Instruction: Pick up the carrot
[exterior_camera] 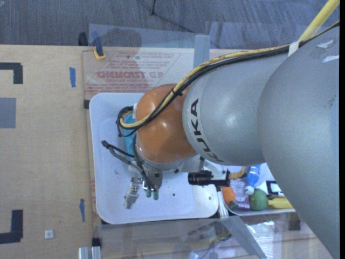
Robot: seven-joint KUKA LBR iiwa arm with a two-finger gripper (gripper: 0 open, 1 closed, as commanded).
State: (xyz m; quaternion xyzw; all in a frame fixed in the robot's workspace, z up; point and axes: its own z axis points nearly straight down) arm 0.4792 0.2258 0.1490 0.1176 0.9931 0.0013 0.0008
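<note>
Your gripper (151,194) hangs over the left bin (102,144), fingers slightly apart, holding nothing. The carrot (229,194), a small orange piece, lies in the right bin (259,211).

Glossy white plastic bin (102,144)

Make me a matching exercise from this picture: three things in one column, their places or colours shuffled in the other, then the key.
Things:
1. gripper
2. carrot
3. cable

Places or colours:
A. yellow, running along the arm
B. in the right bin, near a green item
C. above the left bin

Pairs: 1-C, 2-B, 3-A.
</note>
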